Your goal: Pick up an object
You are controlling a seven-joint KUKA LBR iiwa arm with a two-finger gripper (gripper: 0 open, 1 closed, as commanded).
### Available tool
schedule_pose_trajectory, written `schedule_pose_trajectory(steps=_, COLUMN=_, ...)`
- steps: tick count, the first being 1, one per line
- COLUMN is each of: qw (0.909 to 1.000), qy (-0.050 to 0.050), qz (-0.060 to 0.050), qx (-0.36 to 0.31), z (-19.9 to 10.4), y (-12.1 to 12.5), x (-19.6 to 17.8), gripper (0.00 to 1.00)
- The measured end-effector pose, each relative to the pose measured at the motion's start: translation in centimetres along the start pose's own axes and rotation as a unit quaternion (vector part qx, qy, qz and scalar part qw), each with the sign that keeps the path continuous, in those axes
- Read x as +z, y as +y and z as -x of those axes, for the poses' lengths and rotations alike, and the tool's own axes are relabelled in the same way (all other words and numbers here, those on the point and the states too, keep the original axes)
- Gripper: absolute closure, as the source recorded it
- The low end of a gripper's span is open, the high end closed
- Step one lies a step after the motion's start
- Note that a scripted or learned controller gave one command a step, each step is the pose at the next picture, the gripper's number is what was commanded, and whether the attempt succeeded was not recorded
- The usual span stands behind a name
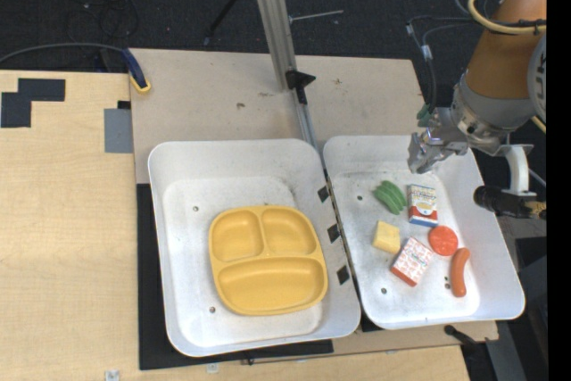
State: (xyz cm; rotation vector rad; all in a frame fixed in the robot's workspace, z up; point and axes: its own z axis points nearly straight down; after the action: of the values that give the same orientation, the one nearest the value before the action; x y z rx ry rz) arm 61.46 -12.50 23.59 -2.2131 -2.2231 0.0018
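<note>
My gripper [422, 160] hangs over the far part of the right bin [366, 158], above and to the right of a green pepper [389, 195]. Nothing shows between its fingers. Just below it lies a small white carton with red and blue print [423, 202]. Further toward the front sit a yellow cheese block [386, 237], a red tomato [443, 239], a red and white box [411, 260] and an orange sausage [459, 271].
A yellow divided tray [266, 260] lies in the left bin [178, 174]. An aluminium post [275, 22] rises behind the bins. The wooden bench top extends to the left.
</note>
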Motion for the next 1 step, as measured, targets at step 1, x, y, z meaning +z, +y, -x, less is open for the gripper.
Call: schedule_pose_trajectory(steps=1, qw=1.0, qy=0.0, qz=0.0, qx=0.0, z=-4.69, y=0.1, x=1.07, gripper=1.0)
